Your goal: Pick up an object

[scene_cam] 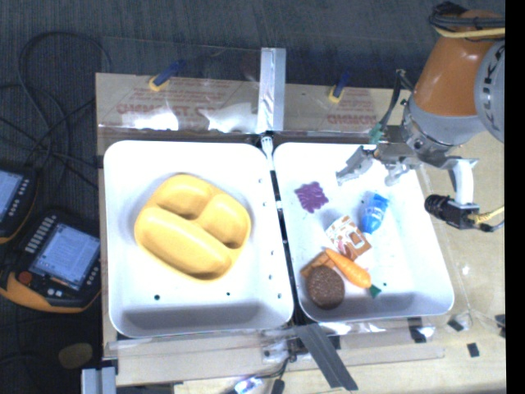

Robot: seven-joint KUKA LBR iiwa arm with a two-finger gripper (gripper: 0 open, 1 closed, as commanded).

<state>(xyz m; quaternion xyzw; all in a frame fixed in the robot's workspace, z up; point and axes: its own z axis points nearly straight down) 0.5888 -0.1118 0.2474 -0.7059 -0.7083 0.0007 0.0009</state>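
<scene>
The right bin (pixel 410 298) holds several small objects: a purple lump (pixel 312 195), a blue bottle-like item (pixel 373 212), a white and orange carton (pixel 348 238), a carrot (pixel 350 271) and a brown round cookie (pixel 325 286). My gripper (pixel 376 165) hangs over the upper part of this bin, above and just right of the blue item. Its two fingers are spread apart with nothing between them. The grey arm with its orange band (pixel 451 72) reaches in from the upper right.
The left bin (pixel 123 286) holds a large yellow bread-like lump (pixel 193 226). A metal divider post (pixel 271 89) stands at the back between the bins. Handheld controllers (pixel 53 253) and cables lie left of the bench.
</scene>
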